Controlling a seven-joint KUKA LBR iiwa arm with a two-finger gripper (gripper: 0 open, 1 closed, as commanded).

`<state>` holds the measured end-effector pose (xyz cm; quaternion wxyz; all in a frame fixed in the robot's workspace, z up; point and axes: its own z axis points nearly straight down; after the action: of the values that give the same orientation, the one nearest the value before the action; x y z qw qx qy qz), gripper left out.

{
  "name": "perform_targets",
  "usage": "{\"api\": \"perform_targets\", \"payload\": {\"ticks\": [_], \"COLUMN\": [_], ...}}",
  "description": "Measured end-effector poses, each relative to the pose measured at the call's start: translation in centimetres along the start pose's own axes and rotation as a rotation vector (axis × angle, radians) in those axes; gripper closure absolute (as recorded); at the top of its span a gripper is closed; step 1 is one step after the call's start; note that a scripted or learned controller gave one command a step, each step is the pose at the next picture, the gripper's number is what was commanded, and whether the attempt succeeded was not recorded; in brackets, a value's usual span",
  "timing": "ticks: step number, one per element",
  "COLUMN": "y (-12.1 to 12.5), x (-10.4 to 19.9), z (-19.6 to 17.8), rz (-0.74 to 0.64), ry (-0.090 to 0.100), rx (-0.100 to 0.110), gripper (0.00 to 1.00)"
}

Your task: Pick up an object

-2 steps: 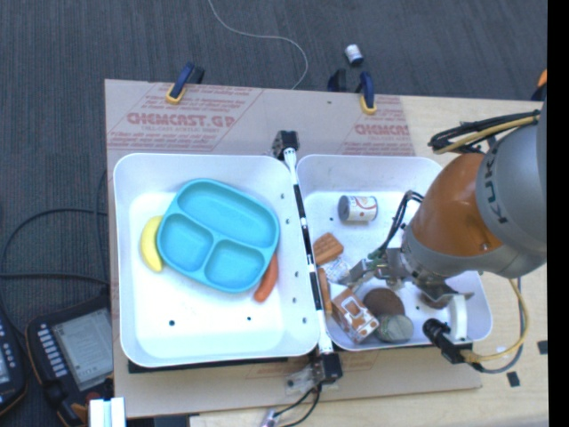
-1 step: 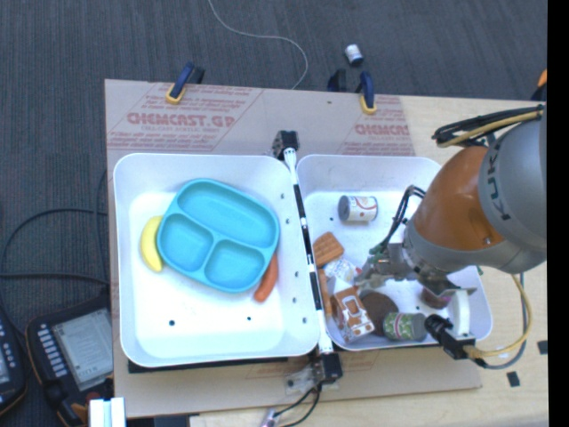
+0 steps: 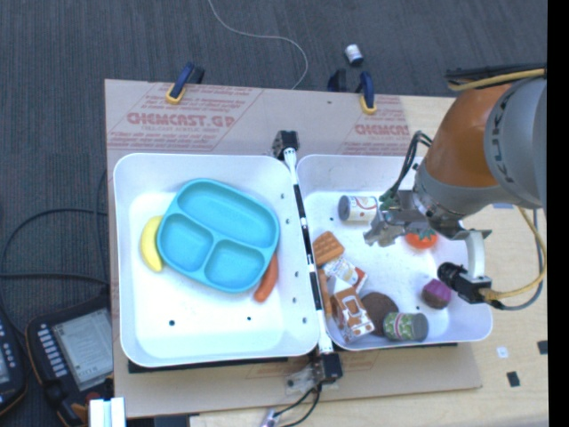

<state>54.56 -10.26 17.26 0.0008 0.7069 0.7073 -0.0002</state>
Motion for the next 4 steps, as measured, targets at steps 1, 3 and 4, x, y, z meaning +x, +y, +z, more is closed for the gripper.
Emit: {"api": "perform_targets", "payload": {"ticks": [1,3,4], "y": [0.0,-5.5,-5.3], "x": [0.0,0.2,0.1], "z": [0.0,8.1,6.9], "rz": [0.000,0.003,0.002], "ry": [0.000,-0.003,-0.003], "rx": [0.002,-0.023,-0.025], "gripper": [0.00,0.00,1.00]}}
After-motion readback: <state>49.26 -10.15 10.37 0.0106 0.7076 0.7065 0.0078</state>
